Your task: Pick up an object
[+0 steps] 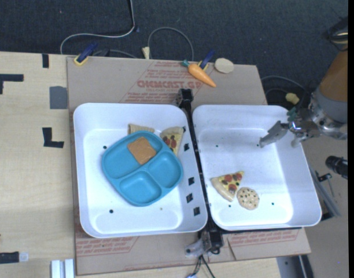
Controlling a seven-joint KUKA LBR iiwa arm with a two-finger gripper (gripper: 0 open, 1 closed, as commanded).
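Two shallow white plastic bins sit side by side on a brown cardboard sheet (159, 86) with red printing; I can make out something like "CHEMCAST" in it, the rest too blurred to read. I see the left bin (90, 155) bearing a blue three-compartment plastic tray (143, 172), with a tan square toast piece (142, 150) lying in its upper compartment. A toy pizza slice (173, 138) is tucked between that tray and the bin's right wall, and another pale wedge pokes out behind the tray's top edge.

The right bin (246, 138) holds the likeliest targets: a second toy pizza wedge with red toppings (228, 184) and, just beside it toward the near edge, a round speckled cookie (247, 198). Both lie flat in the lower middle of the bin floor.

My grey arm with its orange band (336, 91) reaches in from the right, and its gripper (272, 135) hangs over the bin's upper right part, well apart from the pizza and cookie. Whether its pincer is apart or together I cannot tell from this slant; nothing is visibly between it.

Judgement: this is the approach step, no grasp made. The next move calls for travel toward the near side of the bin, then a descent over one item.

Outside the bins, an orange toy carrot (201, 74) and a small pale round piece (224, 65) rest on the cardboard's far edge.
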